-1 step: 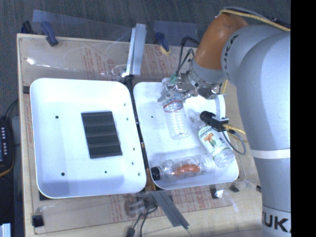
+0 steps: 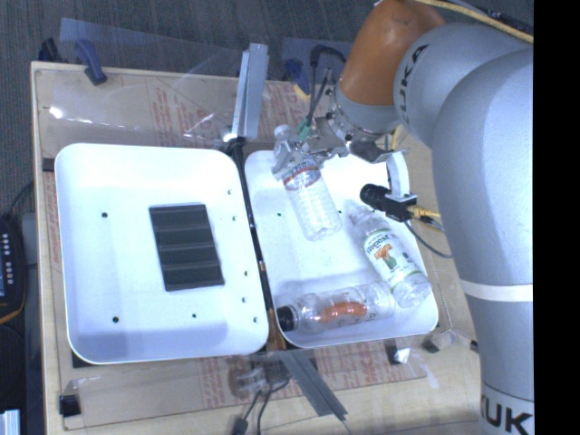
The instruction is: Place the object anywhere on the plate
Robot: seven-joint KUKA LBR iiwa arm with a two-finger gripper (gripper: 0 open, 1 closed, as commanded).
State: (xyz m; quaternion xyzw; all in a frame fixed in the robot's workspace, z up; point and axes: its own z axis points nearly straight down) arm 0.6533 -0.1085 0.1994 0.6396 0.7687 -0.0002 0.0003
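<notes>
Arm: the grey KUKA arm with the orange band (image 2: 480,170) sits closest to the lens and reaches from the right over the far end of the right white bin (image 2: 304,270).
Bottle: a clear plastic water bottle (image 2: 314,205) lies at a slant in the far-left part of that bin, cap end farthest.
Gripper: the two-finger gripper (image 2: 308,145) sits at the bottle's neck, probably because this is the narrowest part to seize.
Grip: I cannot tell whether it is closed on the neck.
Neighbours: a clear bottle with a printed label (image 2: 394,261) lies near right, and a clear black-capped bottle (image 2: 337,311) lies along the near wall. Both are apart from the slanted bottle, which leaves room to lift it.
Plate: a dark grey ribbed rectangular plate (image 2: 186,246) lies flat mid-way in the left white bin (image 2: 91,179), well apart from the bottle and across the bin walls.
</notes>
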